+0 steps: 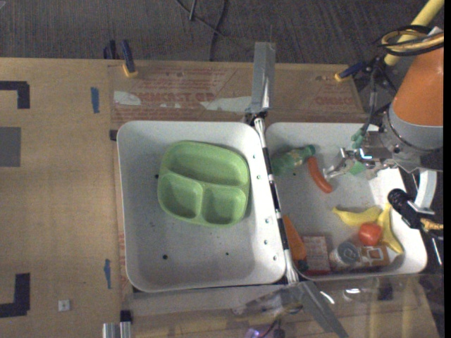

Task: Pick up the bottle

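Camera view is showing the right bin (pixel 416 255) holding a small box (pixel 316 253) and a jar (pixel 350 254) along its near edge, with a banana (pixel 366 217) just behind. Further back, the hand (pixel 337 169) is hovering over an orange carrot (pixel 320 175), fingers spread, gripping nothing. The green bottle (pixel 292 160) is lying at the bin's far-left corner. A green tray (pixel 204 182) is sitting in the left bin (pixel 141 210).

The arm (pixel 423 97) is cut off at the right edge, and the pincer (pixel 345 166) fingers (small, blurred) cannot be read.
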